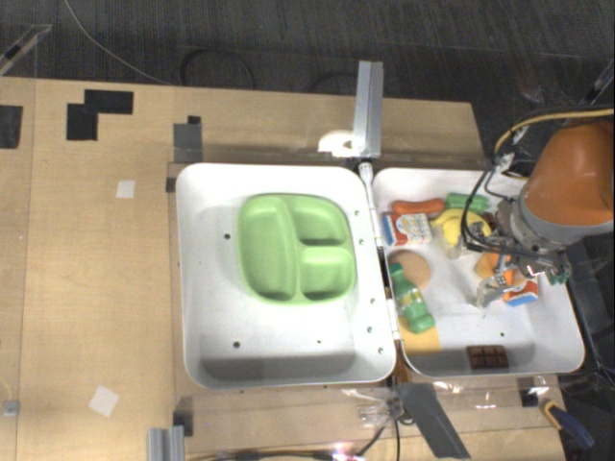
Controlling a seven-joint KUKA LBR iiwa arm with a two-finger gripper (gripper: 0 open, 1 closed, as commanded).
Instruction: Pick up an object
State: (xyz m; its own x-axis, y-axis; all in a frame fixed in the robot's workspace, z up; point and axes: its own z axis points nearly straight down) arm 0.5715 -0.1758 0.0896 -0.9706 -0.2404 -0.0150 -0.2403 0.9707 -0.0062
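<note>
Several small objects crowd the right bin [567, 349]: a green bottle [413, 305], a brown egg-shaped piece [411, 268], a yellow item [452, 227], a red-and-white packet [411, 227] and a chocolate bar [487, 356]. Over its right side hangs the gripper [502, 281], low among orange-and-white items; whether it grips anything cannot be told. Left bin [207, 353] holds a green divided tray [293, 246] on the table [86, 296].

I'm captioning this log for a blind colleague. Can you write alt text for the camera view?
The arm's gripper reaches into the right bin among small toy foods. The left bin holds a green divided tray.
</note>
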